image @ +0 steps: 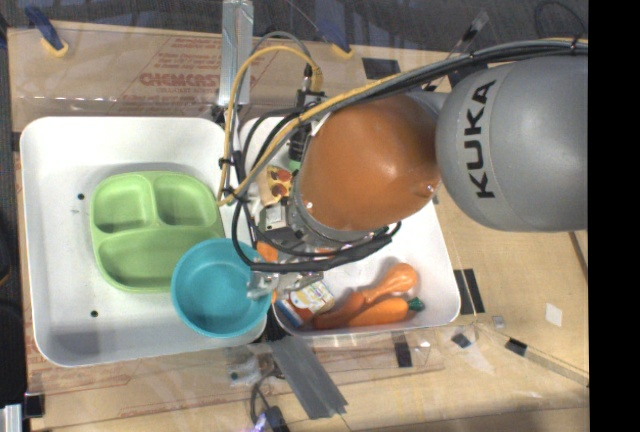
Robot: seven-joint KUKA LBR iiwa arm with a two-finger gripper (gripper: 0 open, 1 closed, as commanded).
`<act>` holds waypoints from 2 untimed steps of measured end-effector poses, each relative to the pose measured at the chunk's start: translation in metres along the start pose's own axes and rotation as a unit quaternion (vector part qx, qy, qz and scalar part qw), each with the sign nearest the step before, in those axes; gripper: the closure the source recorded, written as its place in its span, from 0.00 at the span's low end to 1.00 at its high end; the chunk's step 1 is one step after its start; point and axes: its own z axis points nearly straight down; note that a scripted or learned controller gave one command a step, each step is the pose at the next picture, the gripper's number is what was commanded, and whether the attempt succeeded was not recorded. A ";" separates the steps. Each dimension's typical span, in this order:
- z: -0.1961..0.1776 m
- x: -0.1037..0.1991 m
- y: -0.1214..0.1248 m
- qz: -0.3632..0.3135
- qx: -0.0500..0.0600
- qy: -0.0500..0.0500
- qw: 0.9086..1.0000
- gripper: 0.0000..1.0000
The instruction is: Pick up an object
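Orange toy carrot (372, 305) beside pincer (285, 278)

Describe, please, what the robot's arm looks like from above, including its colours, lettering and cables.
The arm has a rounded grey shell with KUKA in black letters. Next to it is a glossy orange dome, the orange band. Yellow and black cables loop from the wrist, and a thicker bundle runs back over the grey shell towards the upper right. Small metal and black fittings sit below the orange part.

Two white bins (40, 220) sit side by side, with one green divided tray (150, 225), one blue bowl (212, 292) and one orange carrot (375, 305).
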 end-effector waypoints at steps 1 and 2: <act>-0.003 0.059 -0.011 -0.054 0.006 -0.002 0.999 1.00; -0.104 0.038 -0.008 -0.226 0.005 0.000 0.974 1.00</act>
